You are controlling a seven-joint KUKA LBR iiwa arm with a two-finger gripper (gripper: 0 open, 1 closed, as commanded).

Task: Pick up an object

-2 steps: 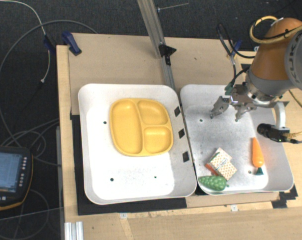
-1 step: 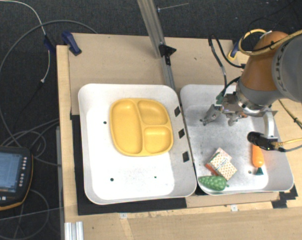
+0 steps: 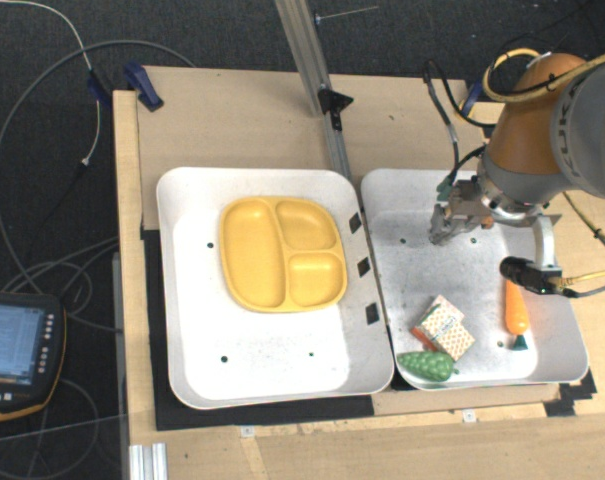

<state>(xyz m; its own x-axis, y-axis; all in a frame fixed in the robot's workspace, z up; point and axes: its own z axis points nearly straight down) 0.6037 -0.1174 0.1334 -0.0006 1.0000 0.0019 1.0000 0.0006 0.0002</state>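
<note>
My gripper [image 3: 444, 226] hangs over the upper left part of the right bin [image 3: 412, 203], above bare bin floor, with nothing seen in it. An orange carrot [image 3: 517, 309] lies at the bin's right side, below and right of the gripper. A small patterned box [image 3: 445, 328] sits near the front of the bin. By its left corner is a red piece [image 3: 423, 337], and a green knobbly item [image 3: 426, 366] lies at the front edge. All of these are well apart from the gripper.
The left bin [image 3: 192, 268] holds a yellow divided plate [image 3: 280, 252]. A metal post [image 3: 312, 58] rises between the bins at the back. The grey and orange arm [image 3: 537, 118] comes in from the upper right.
</note>
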